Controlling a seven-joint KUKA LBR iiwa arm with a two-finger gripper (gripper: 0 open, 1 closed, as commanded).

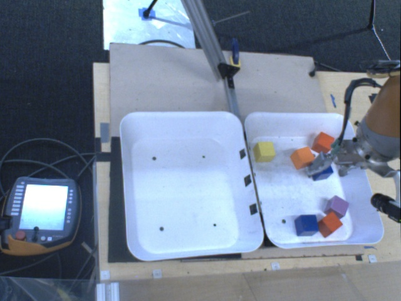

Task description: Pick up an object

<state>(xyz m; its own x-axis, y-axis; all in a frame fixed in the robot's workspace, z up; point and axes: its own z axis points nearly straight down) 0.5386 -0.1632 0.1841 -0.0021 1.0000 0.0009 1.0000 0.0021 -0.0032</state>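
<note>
I see end effector [321,166] low in rt bin [276,231], over a blue cube [324,173]; can't tell grip state. Orange cubes [302,158] just left and above.

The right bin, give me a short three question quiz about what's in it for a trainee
1. True or false: the yellow cube lies in the right bin, near the wall it shares with the left bin.
2. Which block touches the orange cube at the bin's near edge? A) purple cube B) yellow cube C) green cube
3. Fill in: the gripper is low over a ____ block, beside two more orange cubes.

Key: 1 true. 2 A; a blue cube sits on its other side as well. 3 blue.
</note>
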